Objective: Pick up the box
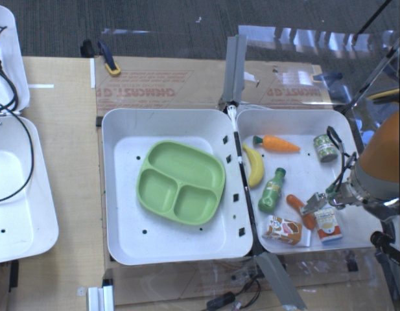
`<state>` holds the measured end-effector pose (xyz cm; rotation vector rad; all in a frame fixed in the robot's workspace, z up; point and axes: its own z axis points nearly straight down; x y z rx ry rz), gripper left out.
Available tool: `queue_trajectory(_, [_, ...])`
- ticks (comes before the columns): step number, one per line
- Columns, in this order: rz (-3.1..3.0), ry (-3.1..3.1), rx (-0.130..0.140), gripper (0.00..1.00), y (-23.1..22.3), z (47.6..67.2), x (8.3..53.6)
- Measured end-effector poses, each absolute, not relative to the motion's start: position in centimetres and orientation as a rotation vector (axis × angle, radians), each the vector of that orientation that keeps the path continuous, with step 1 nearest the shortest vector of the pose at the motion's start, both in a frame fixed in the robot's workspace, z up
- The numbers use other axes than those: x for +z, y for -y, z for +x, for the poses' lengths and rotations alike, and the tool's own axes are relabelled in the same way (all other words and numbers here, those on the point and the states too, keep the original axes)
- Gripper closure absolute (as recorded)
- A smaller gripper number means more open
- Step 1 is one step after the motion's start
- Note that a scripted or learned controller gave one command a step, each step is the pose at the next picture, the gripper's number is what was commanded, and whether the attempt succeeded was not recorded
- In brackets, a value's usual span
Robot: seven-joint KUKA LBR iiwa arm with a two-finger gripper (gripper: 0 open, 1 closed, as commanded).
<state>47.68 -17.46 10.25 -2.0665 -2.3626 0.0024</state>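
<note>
In the right bin (297,118), at its near right corner, the gripper (318,203) hangs low over a small box (328,225) with a red lower part, which lies flat on the white floor of the bin. The grey arm (381,167) with its orange band comes in from the right edge. I cannot tell how wide the gripper stands, because its metal parts blend with what lies under it, and nothing is seen clearly between them. The box seems to rest on the bin floor, so I judge that the pick is not yet done: the approach looks nearly complete, and the grasp and the lift are left. Just left of the box lies an orange-red sausage-shaped toy (299,210), and near to it a flat snack packet (285,230); both are close enough that they could disturb the grasp. Farther left in this bin stand a green bottle (271,191) and a banana (253,166), and on the far side a carrot (277,144) and a small can (325,148). The left bin (122,193) holds a green divided plate (181,183). Both bins sit on a light wooden bench (63,89) with a sheet of brown cardboard (161,86) under them, and a dark carpet (154,11) lies beyond the far edge.
</note>
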Motion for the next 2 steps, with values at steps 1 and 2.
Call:
queue_trajectory(1, [-2.061, 2.358, -0.01, 0.0, 21.5, 47.93, 9.12])
queue_trajectory(2, [-2.066, 2.358, -0.006, 1.0, 21.62, 47.93, 9.96])
